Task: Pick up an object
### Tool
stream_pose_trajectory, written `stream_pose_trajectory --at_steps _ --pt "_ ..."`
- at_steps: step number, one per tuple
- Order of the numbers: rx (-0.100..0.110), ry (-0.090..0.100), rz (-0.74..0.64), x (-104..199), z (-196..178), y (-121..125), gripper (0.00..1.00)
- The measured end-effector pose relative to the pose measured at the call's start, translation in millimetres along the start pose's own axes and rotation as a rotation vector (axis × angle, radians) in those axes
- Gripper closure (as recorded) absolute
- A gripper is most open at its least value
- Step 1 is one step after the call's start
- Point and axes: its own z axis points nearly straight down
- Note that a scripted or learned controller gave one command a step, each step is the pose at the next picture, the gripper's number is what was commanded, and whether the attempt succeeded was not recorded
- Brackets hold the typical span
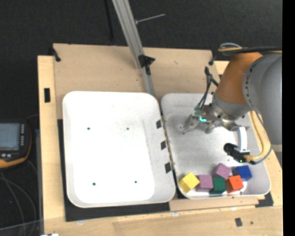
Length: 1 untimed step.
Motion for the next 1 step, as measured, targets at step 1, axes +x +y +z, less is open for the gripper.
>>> stream_pose_trajectory --at_steps 1 --pt "0.000 0.000 0.001 -0.2 0.0 0.0 0.00"
